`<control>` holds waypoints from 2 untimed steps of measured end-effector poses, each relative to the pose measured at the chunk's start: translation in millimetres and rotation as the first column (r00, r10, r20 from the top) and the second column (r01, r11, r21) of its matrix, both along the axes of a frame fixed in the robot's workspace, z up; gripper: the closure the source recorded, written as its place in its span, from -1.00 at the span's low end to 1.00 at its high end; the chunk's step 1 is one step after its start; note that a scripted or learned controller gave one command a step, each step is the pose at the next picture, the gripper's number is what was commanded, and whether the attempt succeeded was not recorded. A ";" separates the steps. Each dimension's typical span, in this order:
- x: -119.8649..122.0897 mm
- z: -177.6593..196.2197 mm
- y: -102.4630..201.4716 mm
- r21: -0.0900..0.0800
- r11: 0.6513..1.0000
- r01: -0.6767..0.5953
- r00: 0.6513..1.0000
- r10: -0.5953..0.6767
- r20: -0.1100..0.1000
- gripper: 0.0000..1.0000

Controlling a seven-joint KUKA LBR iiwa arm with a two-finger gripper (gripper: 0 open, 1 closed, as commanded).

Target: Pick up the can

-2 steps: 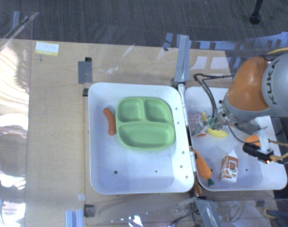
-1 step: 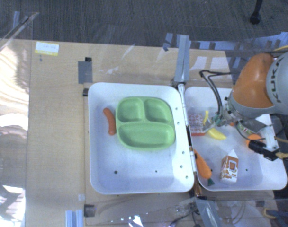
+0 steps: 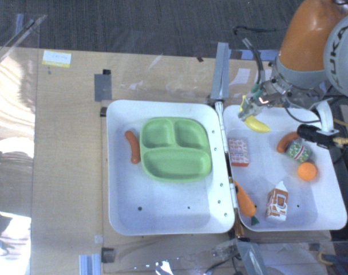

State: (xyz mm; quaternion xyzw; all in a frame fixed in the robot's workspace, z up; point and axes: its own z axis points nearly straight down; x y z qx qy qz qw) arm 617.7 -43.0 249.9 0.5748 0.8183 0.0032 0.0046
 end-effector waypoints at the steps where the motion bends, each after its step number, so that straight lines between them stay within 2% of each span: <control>1: -8.8 -62.7 140.0 0.002 0.989 0.146 0.989 -0.146 -0.008 1.00; 2: 2.5 56.5 216.0 0.006 0.894 0.448 0.894 -0.448 -0.003 1.00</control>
